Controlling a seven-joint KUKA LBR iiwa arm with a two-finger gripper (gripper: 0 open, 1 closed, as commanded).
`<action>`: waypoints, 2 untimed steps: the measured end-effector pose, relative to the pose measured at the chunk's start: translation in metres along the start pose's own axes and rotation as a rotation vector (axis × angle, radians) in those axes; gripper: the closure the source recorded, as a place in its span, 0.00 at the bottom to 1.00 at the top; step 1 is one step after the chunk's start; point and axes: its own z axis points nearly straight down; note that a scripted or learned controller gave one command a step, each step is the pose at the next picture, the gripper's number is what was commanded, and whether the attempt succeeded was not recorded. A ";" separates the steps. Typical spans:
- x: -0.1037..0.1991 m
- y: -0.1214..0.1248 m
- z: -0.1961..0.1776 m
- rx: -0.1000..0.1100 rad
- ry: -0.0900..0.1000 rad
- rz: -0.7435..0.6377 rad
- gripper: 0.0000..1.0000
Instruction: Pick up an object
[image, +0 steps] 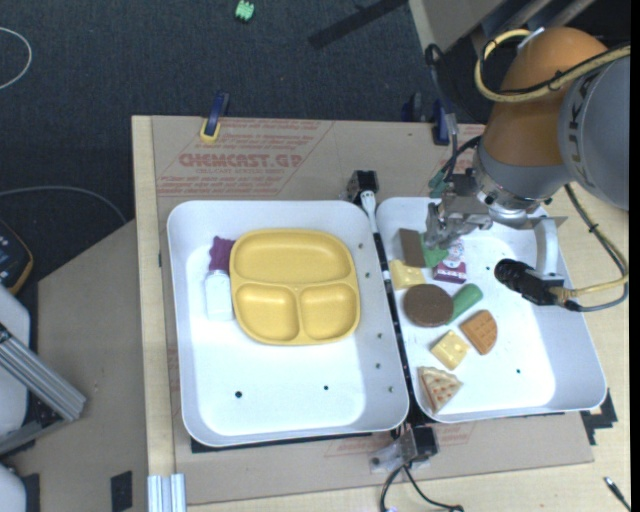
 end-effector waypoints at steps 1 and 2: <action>0.044 -0.009 -0.021 -0.007 0.000 -0.001 1.00; 0.040 -0.008 -0.020 -0.005 -0.002 0.004 1.00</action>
